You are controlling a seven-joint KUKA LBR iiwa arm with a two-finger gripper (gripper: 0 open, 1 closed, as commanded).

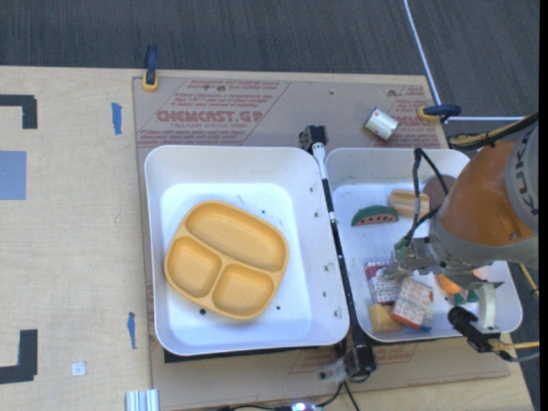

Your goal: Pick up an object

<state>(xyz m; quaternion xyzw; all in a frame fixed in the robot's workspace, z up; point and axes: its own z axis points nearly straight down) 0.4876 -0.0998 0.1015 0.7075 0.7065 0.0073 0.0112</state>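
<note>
Reaching in from the right, the grey arm (492, 204) with its orange band hangs low over the right bin (342, 229). Its gripper (409, 259) is down among the small things there, just above a red and white packet (383, 282) and a small box (414, 303). Whether the claw is released or clenched, I cannot tell, because the wrist covers it. Nothing is seen between its tips. Near it lie a watermelon slice toy (375, 216), a tan block (408, 202) and a yellow piece (382, 318) at the front wall. The left bin (158, 229) holds a yellow divided plate (225, 259) with three sections, lying flat. Behind the bins, on the brown board (214, 114), rests a small white cylinder (381, 124).
</note>
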